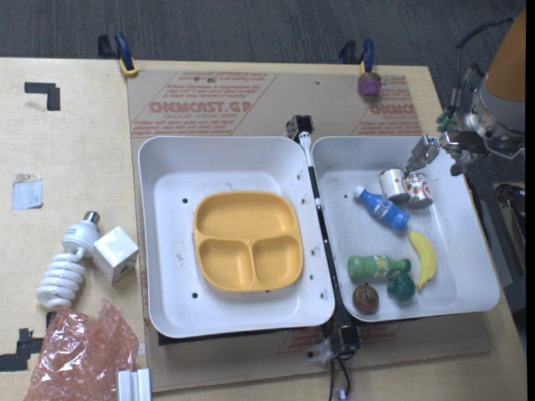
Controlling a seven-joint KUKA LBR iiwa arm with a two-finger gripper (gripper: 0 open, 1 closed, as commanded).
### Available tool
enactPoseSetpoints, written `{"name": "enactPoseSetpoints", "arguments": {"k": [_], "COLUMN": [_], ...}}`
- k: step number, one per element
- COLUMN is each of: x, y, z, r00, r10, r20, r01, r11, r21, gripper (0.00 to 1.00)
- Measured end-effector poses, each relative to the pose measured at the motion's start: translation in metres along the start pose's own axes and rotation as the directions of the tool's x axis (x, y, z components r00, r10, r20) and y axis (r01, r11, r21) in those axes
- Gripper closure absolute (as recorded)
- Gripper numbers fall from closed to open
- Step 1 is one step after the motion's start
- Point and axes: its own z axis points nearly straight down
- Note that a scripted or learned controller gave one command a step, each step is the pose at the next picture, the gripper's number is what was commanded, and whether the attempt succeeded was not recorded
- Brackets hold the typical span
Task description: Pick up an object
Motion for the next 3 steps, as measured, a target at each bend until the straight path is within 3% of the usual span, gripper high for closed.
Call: {"name": "enactPoseSetpoints", "arguments": {"k": [1, 2, 3], "x": [0.004, 0.003, 0.003], "y": [-0.064, -0.063, -0.063], "z": [0.158, 0.148, 0.148], "r00": [1.0, 1.0, 1.0], "r10": [0.002, 0.004, 0.003], "r20": [-0.001, 0.0, 0.0], "r01": [-0.002, -0.004, -0.003], "r11": [1.0, 1.0, 1.0], "r21": [0.0, -0.003, -0.002], "gripper": [0.0, 1.0, 0.0]}}
